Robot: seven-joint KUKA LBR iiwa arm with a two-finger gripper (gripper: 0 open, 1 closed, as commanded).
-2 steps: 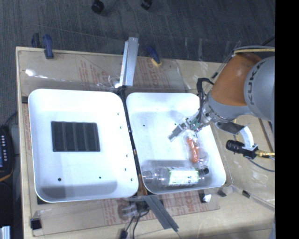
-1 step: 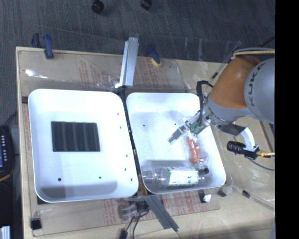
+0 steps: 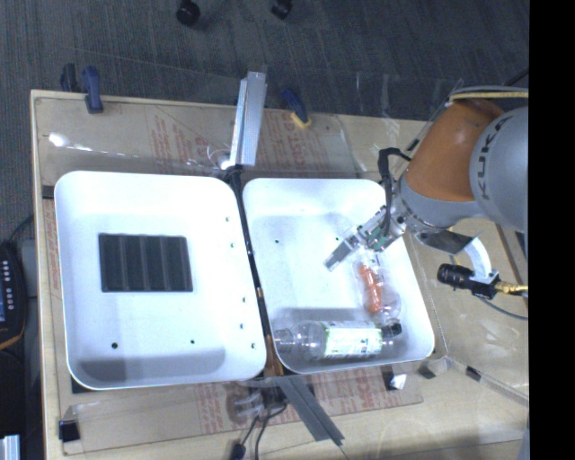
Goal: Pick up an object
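The gripper hangs over the right bin, and I cannot tell how it is set. Nothing is lifted yet: the orange bottle and the clear bottle lie on the bin floor.

We take this for a robotics lab: a wooden bench stands on dark carpet, with two white bins set side by side under taped plastic sheeting and blue clamps gripping the bench's far edge. A grey and orange KUKA arm leans in from the right, cables trail beside it, and chair castors show on the carpet at the top
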